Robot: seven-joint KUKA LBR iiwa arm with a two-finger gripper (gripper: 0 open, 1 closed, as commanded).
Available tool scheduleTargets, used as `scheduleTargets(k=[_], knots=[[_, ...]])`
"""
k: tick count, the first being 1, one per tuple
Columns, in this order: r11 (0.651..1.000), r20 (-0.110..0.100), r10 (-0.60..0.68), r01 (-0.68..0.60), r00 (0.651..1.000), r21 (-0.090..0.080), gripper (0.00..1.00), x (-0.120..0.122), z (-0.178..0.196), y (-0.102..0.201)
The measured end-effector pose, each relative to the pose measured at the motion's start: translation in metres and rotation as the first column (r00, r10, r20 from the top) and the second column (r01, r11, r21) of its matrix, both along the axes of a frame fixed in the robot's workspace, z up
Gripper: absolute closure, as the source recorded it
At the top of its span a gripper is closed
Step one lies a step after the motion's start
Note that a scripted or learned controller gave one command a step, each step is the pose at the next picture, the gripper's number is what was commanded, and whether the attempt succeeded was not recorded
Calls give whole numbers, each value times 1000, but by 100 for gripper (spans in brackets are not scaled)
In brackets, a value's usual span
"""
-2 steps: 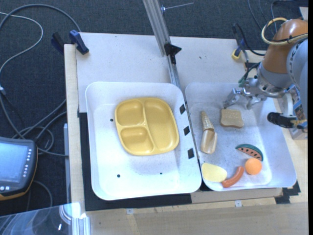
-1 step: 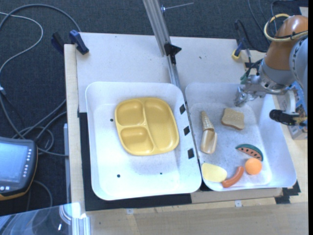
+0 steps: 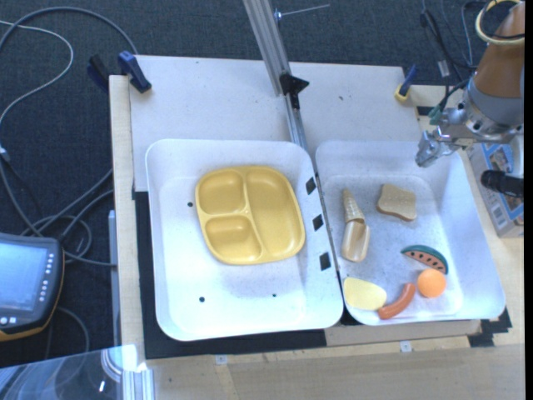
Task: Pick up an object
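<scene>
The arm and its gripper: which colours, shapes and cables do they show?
The arm is a rounded body, orange-brown above a grey wrist, with a pale yellowish ring at its top. The gripper is small, metallic and silver-grey. Thin dark cables run beside the wrist.

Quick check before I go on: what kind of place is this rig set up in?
Most likely a robotics lab or test bench, not a real kitchen. The food in the right bin looks like toys, such as the watermelon slice; loose cables run over dark carpet, and a handheld control screen sits nearby.
</scene>
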State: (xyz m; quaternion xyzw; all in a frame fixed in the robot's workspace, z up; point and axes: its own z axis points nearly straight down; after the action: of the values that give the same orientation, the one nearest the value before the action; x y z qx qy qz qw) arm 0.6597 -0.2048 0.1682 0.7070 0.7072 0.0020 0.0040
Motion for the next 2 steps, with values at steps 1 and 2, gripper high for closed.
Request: scheduleTargets(k=[1,2], knots=[[1000,1,1,-1,1000,0,100,-3,65,0],[1000,0,1,-1,1000,0,100,-2,116,0]])
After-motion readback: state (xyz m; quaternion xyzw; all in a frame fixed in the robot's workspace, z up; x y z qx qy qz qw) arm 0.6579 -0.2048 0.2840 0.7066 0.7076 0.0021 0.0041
